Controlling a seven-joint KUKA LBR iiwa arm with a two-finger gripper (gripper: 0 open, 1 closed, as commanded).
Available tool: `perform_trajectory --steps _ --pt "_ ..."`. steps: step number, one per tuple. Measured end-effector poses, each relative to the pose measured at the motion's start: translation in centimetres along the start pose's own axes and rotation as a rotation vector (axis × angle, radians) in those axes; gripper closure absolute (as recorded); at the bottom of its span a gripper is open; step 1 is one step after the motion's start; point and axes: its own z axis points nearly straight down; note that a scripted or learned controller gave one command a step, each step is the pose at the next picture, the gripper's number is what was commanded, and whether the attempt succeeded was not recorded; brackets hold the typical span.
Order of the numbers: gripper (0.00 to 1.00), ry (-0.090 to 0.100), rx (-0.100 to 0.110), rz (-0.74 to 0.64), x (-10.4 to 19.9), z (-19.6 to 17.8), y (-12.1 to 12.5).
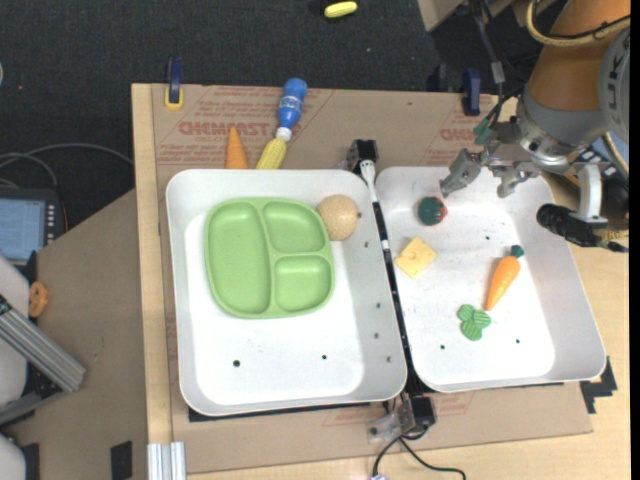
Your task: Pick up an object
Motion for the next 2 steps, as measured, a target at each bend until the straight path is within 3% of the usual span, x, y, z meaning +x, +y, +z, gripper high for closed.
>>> perform_trajectory --steps 1,2 --pt "0.0 0.0 0.001 -0.001 -1.11 13.1 2.17" --pt "0.0 -0.001 -0.003 0.0 -1.12 12.62 2.15"
